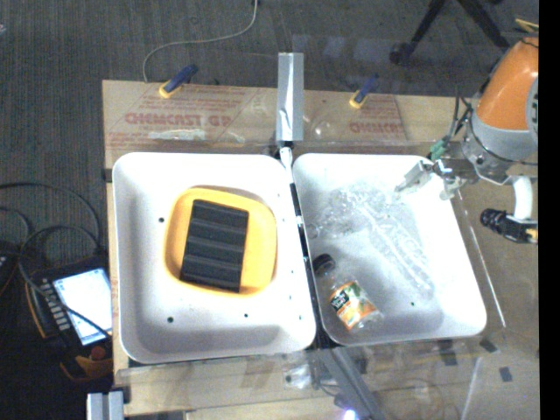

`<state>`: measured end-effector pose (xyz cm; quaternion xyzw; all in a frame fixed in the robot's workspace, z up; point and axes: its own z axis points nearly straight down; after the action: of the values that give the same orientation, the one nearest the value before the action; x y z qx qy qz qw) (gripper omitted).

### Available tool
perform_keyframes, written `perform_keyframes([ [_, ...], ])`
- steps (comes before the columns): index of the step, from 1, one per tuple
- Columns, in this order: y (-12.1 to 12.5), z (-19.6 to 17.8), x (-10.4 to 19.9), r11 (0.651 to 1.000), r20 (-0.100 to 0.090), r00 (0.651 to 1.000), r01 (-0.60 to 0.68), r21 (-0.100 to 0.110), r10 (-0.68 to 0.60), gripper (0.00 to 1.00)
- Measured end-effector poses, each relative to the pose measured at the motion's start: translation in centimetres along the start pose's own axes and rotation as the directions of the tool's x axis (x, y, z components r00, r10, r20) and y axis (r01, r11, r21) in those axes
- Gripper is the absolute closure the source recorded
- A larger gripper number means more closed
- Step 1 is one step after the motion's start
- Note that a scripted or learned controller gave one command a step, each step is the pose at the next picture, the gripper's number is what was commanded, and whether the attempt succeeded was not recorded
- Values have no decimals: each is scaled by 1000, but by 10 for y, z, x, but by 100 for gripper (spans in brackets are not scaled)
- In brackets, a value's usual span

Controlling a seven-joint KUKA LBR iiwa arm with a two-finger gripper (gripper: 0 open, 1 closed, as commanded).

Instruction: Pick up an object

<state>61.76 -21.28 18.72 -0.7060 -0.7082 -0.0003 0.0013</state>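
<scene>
A small juice bottle (347, 297) with a black cap and an orange label lies on its side near the front left of the right bin (468, 318). A crumpled clear plastic piece (385, 226) stretches across that bin's middle. In the left bin (136, 234) a black ridged block (215, 244) rests on a yellow dish (262, 234). My gripper (430, 185) hangs over the back right corner of the right bin, open, with nothing between its fingers. It is well away from the bottle.
A metal post (290, 103) rises behind the seam between the bins. Two yellow-and-blue clamps (178, 80) hold the board at the back. Cables and a small screen (83, 300) lie on the floor to the left.
</scene>
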Motion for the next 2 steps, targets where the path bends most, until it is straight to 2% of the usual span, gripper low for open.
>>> perform_keyframes([
  [1,-24,-82,-9,1000,3,1000,12,-2,-12,0],
  [2,-80,58,-1,998,6,999,-51,-26,51,0],
])
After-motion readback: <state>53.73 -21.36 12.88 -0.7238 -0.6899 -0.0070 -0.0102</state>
